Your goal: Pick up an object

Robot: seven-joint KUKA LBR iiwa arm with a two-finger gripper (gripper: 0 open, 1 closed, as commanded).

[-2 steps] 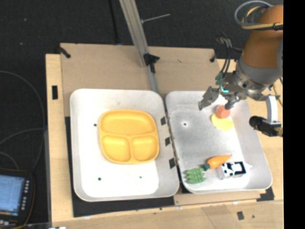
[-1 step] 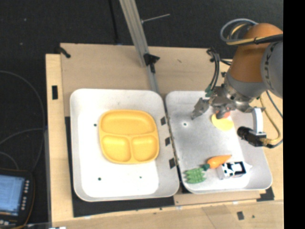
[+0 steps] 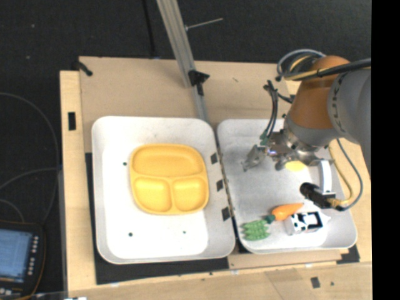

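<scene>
Two bins, and the jaws [image 3: 255,160] hang apart above the right bin [image 3: 250,195], nothing held. Looks like approach stage; next they'd need to drop onto the toy carrot [image 3: 286,211] near its front.

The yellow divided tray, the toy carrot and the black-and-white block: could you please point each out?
yellow divided tray [image 3: 167,161], camera view, top compartment
toy carrot [image 3: 286,211], camera view, orange body
black-and-white block [image 3: 306,221], camera view, top face

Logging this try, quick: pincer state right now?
Pincer: cannot be told; it hangs over the right bin, away from the carrot.
</scene>
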